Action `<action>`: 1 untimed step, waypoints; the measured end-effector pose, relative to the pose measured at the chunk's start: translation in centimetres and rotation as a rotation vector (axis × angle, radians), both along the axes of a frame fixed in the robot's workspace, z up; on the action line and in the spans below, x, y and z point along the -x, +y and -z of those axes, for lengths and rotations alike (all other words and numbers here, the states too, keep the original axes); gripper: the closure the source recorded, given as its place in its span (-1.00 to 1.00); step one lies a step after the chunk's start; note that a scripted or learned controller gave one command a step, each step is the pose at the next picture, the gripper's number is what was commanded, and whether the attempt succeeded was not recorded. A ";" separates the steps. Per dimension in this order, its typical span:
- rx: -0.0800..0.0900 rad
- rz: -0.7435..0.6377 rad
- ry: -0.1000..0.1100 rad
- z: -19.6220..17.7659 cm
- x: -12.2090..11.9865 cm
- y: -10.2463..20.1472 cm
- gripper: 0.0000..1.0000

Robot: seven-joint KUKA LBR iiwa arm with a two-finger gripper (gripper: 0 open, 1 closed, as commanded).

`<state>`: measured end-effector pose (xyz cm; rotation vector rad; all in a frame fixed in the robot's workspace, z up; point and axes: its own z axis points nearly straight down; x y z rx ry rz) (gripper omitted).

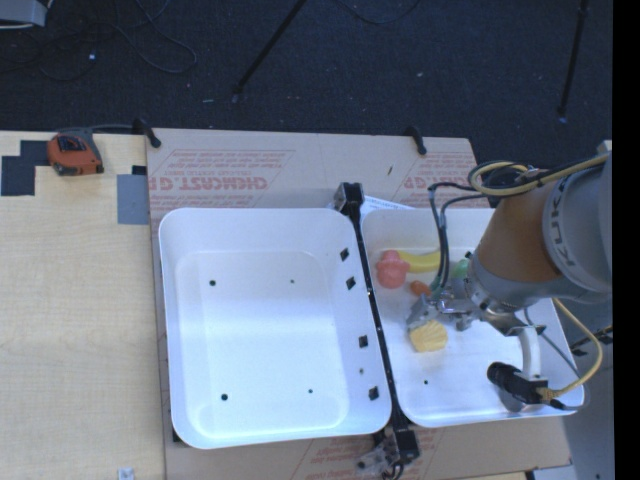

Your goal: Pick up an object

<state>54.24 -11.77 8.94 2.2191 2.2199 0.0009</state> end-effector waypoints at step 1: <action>-0.006 0.004 0.001 -1.1 -0.1 0.1 1.00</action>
